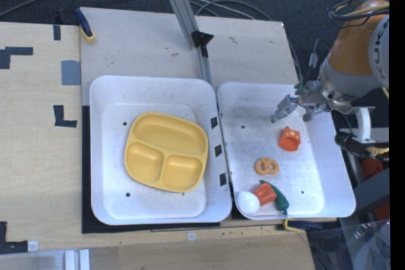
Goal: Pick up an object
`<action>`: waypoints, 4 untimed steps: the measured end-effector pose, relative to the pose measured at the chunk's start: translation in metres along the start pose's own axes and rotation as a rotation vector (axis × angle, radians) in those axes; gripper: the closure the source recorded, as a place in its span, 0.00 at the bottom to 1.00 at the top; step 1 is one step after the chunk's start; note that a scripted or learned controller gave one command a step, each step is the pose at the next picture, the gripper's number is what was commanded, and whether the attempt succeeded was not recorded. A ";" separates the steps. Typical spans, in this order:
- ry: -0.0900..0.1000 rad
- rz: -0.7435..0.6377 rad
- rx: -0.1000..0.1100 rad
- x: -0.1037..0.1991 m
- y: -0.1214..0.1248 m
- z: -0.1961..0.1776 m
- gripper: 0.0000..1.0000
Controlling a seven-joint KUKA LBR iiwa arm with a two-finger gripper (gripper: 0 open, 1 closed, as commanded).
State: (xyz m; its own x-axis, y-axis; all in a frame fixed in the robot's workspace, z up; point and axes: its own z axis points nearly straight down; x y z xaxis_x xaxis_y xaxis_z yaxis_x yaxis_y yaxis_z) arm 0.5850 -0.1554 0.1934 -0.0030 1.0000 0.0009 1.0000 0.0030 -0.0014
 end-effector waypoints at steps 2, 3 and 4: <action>0.000 0.001 0.006 -0.002 -0.005 0.064 0.00; -0.013 0.003 -0.015 -0.006 -0.001 0.099 0.00; -0.011 0.001 -0.020 -0.005 0.001 0.085 1.00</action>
State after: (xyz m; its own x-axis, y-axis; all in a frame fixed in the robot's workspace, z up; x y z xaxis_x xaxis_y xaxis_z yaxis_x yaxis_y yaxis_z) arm 0.5855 -0.1601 0.1085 -0.0022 0.9999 -0.0103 0.9998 0.0023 0.0186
